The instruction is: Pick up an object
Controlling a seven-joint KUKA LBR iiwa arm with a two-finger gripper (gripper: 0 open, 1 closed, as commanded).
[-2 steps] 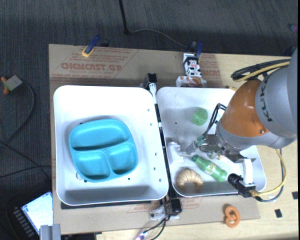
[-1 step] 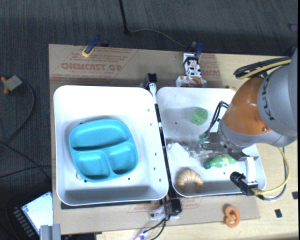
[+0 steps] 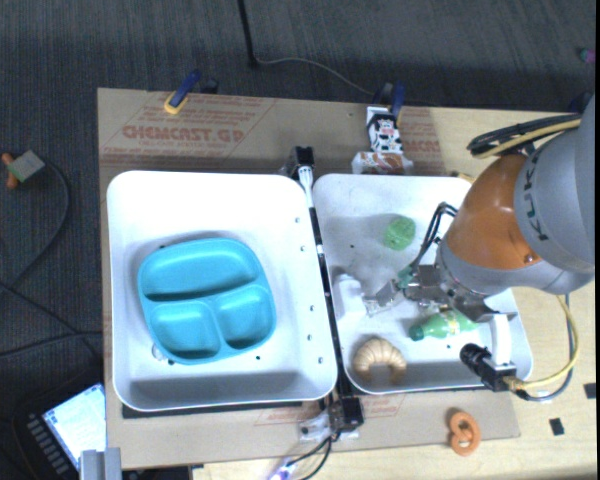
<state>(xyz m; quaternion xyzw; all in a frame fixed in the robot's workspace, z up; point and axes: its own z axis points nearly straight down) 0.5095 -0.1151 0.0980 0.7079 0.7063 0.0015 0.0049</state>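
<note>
My gripper (image 3: 398,290) reaches into the right bin (image 3: 352,200) from the right, low over the bin's middle. Beneath the wrist a green bottle-like object (image 3: 435,326) lies on the bin floor. A round green object (image 3: 400,232) rests just above the gripper, towards the bin's back. Near the front wall sits a tan shell-shaped object (image 3: 378,360). A small white piece (image 3: 348,289) lies to the left of the gripper. The arm's orange band (image 3: 485,223) hides the bin's right part.
The left bin (image 3: 130,208) holds a blue divided tray (image 3: 208,298). An orange ring (image 3: 464,430) lies on the bench in front of the right bin. A small black-and-white figure (image 3: 383,136) and blue clamps (image 3: 185,90) stand along the back edge.
</note>
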